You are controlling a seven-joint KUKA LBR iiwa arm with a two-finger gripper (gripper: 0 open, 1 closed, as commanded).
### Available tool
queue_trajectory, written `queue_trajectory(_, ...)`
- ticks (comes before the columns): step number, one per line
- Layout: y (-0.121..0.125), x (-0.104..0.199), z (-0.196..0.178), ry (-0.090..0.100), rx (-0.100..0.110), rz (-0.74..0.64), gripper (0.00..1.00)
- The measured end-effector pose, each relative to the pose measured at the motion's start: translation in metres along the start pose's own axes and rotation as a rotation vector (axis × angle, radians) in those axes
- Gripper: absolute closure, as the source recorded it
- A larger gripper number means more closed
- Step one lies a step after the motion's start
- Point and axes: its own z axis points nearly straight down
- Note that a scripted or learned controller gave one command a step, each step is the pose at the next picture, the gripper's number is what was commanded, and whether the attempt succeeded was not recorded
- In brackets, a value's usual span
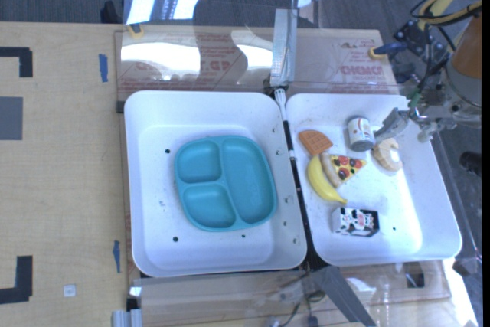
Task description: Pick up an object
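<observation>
The right bin [429,241] holds several small items. A silver can [359,132] lies near the bin's middle back, with a brown pastry [314,141] to its left. Below them are a yellow banana [323,181], a pizza slice [345,166], a pale bagel [388,156] and a black-and-white box [356,221]. My gripper [403,132] hangs over the bin's right side, just above the bagel and right of the can. Its fingers are spread open with nothing between them.
The left bin [145,126] holds a teal divided plate [225,183]. A metal divider post [282,50] and clear panels stand behind the bins. Cables and the arm's body [452,80] crowd the right edge.
</observation>
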Motion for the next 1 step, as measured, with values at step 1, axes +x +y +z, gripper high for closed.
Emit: queue_trajectory(1,0.0650,0.0286,0.1358,-0.002,-0.011,-0.003,0.00)
